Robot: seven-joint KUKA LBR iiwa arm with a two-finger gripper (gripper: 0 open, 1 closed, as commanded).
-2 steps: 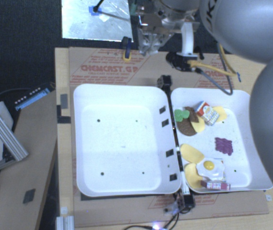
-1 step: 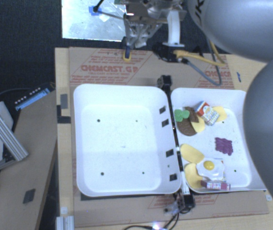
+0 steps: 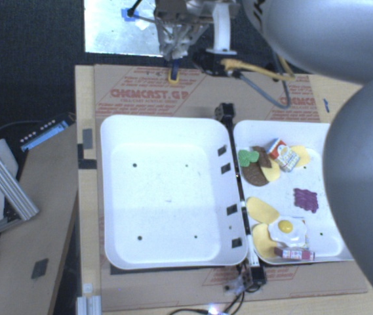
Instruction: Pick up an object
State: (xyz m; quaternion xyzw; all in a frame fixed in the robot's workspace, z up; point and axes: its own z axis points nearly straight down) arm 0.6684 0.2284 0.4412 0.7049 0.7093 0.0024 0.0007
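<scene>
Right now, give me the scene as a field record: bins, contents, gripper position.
left bin: shallow white bin, bare floor showing
right bin: shallow white bin holding toy food
items: purple grape bunch, fried egg, brown round piece, green leafy piece, yellow flat pieces
gripper: two-finger gripper above cardboard beyond the bins, nothing held

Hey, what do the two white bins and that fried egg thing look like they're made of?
The white bins look like smooth moulded plastic: rounded corners, even sheen. The fried egg in the right bin looks like a toy, probably plastic or rubber: flat white with a glossy yellow yolk, though too small to be sure.
</scene>
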